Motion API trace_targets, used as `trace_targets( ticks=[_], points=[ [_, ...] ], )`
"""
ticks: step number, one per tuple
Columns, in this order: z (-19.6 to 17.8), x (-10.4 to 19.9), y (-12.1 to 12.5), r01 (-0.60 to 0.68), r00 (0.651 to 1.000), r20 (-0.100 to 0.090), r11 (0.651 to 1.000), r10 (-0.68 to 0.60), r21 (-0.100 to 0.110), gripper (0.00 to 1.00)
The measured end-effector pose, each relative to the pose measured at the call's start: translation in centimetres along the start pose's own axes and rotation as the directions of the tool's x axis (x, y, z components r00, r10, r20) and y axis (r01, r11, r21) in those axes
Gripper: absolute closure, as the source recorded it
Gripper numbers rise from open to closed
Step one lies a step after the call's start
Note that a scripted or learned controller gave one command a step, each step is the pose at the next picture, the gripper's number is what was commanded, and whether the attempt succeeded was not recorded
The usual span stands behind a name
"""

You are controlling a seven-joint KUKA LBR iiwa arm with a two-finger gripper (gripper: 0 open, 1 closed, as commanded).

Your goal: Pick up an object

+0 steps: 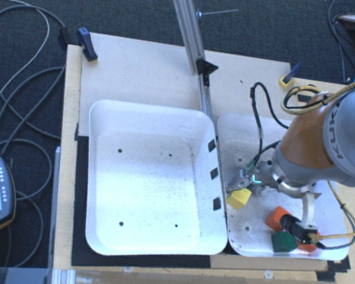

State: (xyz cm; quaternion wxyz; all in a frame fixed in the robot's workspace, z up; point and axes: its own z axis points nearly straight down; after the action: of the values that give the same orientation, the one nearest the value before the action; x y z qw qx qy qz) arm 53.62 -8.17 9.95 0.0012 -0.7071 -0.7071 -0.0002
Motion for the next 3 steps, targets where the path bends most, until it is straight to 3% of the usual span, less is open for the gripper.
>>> trace_targets(
  ticks=[1,2,3],
  points=[
    [-1.1,0.0,0.1,0.001,1.0,0.0,1.0,-0.001,-0.003,1.0],
    [-1.0,0.0,0.1,0.001,1.0,0.0,1.0,-0.001,-0.002,0.0],
    [0.1,-0.2,-1.6,-0.001,1.0,0.0,1.0,0.001,0.003,0.0]
  ],
)
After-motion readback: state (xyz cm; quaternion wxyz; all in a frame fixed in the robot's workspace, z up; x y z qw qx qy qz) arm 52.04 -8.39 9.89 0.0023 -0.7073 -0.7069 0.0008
